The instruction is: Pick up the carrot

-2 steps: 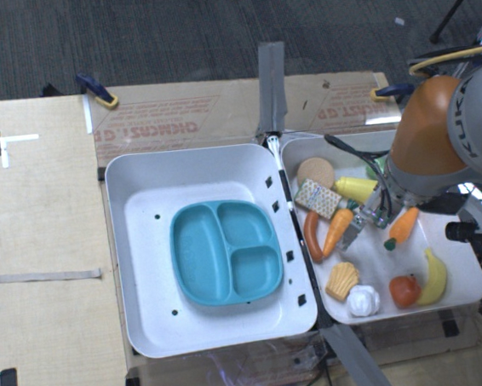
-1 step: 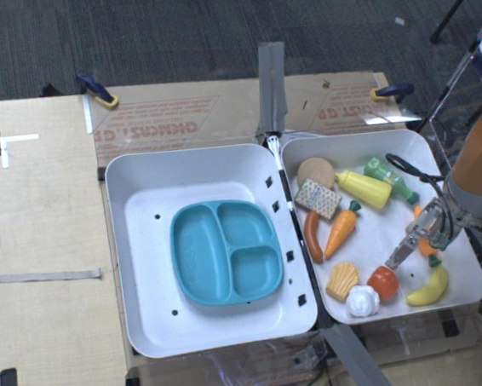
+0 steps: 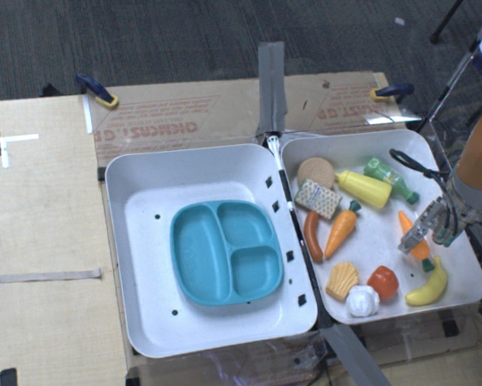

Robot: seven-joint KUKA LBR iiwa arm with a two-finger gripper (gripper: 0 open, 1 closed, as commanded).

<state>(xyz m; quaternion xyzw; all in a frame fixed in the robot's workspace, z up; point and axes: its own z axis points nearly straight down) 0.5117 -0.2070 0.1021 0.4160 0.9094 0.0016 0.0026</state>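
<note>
Right bin (image 3: 457, 294) | carrot (image 3: 340, 230): orange, tapered, green top, lying tilted

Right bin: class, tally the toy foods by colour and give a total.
Orange: 2 (carrot, small piece)
Red: 2 (sausage, tomato)
Yellow: 2 (banana, long yellow piece)
Green: 1 (green piece)
White: 1 (garlic)
Tan: 3 (round bun, speckled block, ridged piece)
Total: 11
</note>
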